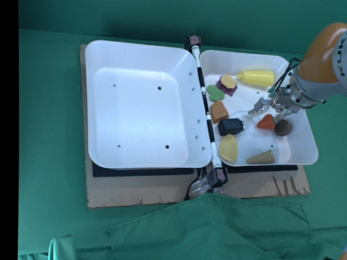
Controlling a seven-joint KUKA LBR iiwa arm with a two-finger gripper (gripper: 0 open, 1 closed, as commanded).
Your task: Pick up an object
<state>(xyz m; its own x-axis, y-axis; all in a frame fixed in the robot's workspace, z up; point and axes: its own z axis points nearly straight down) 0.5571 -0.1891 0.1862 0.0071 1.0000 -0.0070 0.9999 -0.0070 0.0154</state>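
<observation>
Reaching from the right, arm [325,53] overhangs right bin [303,150].

Grey arm [317,83], orange band, metal tool [264,106]

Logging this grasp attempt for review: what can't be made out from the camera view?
- Tool: too small and blurred to tell whether it is open, shut or holding anything.
- Red piece and brown piece: too small to identify; contact with the tool unclear.
- Arm: cut off by the right edge.
</observation>
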